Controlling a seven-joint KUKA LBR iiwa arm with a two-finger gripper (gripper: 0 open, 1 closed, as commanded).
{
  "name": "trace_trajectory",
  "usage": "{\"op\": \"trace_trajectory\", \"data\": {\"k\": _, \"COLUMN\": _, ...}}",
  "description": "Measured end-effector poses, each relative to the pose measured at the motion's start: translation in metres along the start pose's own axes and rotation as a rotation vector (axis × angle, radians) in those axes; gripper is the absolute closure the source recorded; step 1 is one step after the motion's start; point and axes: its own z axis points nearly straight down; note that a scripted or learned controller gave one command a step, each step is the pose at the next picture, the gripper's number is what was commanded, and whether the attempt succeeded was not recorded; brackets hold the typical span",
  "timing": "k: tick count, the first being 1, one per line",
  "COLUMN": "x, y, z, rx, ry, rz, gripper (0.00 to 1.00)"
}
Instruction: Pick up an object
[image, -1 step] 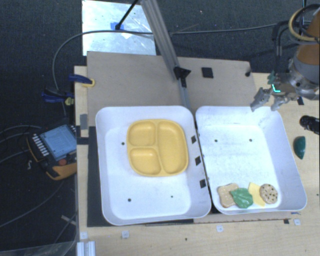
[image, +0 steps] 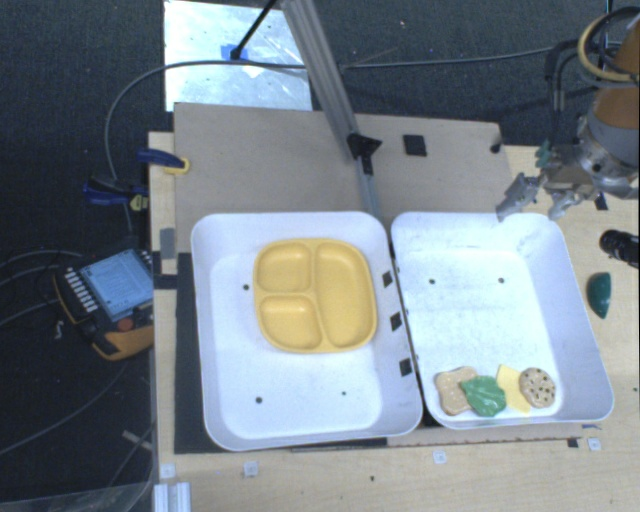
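**Inspector:** Position of the hand?

**Assistant:** Above the far right corner of the right bin, at the rim. Its two fingers stand spread apart, with nothing between them.

**Inspector:** Candidate objects?

**Assistant:** Four small items are clustered along the near edge of the right bin, touching or overlapping: a tan toast-shaped piece, a green leaf-shaped piece, a yellow wedge and a round speckled cookie. They are well apart from the hand. The left bin holds a yellow divided plate, lying flat.

**Inspector:** Handling assessment?

**Assistant:** By appearance, these are toy food pieces, so likely light and not fragile. The leaf may be soft and flexible; the others look stiff, possibly smooth. All lie low and flat, leaving little edge to take. The cookie sits at the end of the row with open space on its right, so I judge it the easiest: close across its width. The plate is broad and shallow; only its rim offers a hold, and it could tip.

**Inspector:** Risks?

**Assistant:** With crowding, the fingers may nudge neighbours or catch two pieces at once.

**Inspector:** Brands, labels, writing?

**Assistant:** None legible. The blue-faced device left of the tabletop is too small to read.
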Motion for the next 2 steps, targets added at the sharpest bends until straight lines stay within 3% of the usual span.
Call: {"op": "trace_trajectory", "data": {"k": 2, "x": 0.002, "y": 0.000, "z": 0.082, "rx": 0.002, "ry": 0.000, "rz": 0.003, "gripper": 0.00}}
